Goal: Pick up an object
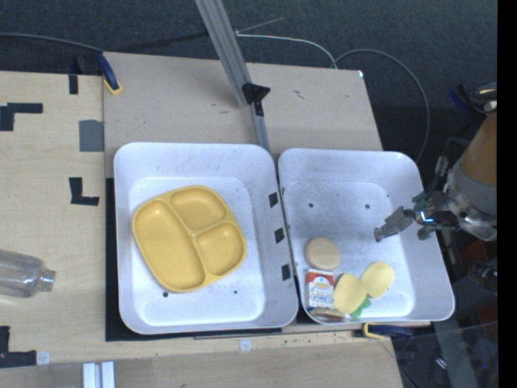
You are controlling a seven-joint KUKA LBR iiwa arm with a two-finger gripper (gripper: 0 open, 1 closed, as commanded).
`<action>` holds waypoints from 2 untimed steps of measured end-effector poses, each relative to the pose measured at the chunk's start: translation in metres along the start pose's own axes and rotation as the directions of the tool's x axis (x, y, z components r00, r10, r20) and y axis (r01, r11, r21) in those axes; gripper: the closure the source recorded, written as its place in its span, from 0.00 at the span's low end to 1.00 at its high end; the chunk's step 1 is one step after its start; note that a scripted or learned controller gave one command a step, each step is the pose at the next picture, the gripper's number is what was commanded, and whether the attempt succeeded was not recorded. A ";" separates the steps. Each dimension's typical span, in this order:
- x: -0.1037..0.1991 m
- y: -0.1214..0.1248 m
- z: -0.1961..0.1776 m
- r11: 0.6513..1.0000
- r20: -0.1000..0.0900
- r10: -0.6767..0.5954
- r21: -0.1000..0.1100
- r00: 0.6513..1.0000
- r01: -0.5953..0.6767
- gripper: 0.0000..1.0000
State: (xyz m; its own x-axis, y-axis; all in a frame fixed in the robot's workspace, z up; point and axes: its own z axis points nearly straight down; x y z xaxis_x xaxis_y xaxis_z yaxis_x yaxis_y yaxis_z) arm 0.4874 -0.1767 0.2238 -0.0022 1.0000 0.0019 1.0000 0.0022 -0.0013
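The right bin (347,168) holds a round tan biscuit-like disc (323,254), a small red and white carton (320,288), and two pale yellow lemon-shaped pieces (350,293) (377,279) with a bit of green under them. All lie near the bin's front. My gripper (401,224) hangs over the right bin's right side, to the right of the disc and above the yellow pieces, apart from them. One dark finger (391,223) points left; nothing shows between the fingers.
The left bin (194,156) carries a yellow three-compartment plate (188,236). A grey metal rail (226,43) slants down toward the gap between the bins. A clear plastic bottle (23,275) lies on the bench at far left. Cables run behind the right bin.
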 end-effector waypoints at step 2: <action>0.078 0.035 0.134 1.000 0.003 -0.001 -0.005 1.000 0.001 0.00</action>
State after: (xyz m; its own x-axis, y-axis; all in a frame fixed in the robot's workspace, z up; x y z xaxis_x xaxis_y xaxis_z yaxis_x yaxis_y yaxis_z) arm 0.5219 -0.0986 0.0897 -0.0028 1.0000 -0.0013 1.0000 0.0028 0.0040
